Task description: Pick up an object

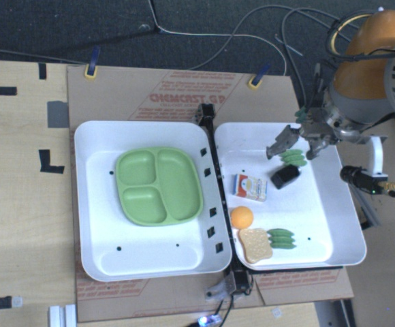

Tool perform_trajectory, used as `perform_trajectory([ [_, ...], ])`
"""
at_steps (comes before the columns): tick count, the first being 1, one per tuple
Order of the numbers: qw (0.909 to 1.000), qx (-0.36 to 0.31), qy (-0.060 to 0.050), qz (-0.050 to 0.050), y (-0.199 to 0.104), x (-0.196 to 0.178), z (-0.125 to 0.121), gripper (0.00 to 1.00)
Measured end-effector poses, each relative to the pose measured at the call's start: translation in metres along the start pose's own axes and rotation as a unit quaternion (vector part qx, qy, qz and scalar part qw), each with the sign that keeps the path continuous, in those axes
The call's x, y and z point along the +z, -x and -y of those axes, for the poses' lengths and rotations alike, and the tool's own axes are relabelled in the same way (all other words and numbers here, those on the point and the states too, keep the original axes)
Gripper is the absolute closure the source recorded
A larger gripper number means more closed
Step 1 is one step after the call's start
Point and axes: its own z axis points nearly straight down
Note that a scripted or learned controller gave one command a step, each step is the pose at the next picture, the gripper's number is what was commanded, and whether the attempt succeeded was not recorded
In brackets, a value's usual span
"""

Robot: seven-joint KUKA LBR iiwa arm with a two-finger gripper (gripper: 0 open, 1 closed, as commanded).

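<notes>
Over the right bin, at about one o'clock, we see the tool spread open above a green pod, gripping nothing. We judge the pick not yet made; closing and lifting remain.

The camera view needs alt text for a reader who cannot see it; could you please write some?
A grey arm's open two-finger gripper hovers over a green pea pod in the right white bin, beside a black block, small carton, orange and toast slice. The left white bin holds a green divided plate.
</notes>
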Motion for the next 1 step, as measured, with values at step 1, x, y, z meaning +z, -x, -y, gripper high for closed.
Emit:
perform_trajectory([
  [1,1.0000,-0.002,0.006,0.001,-0.0003,-0.0076,-0.0020,0.00],
])
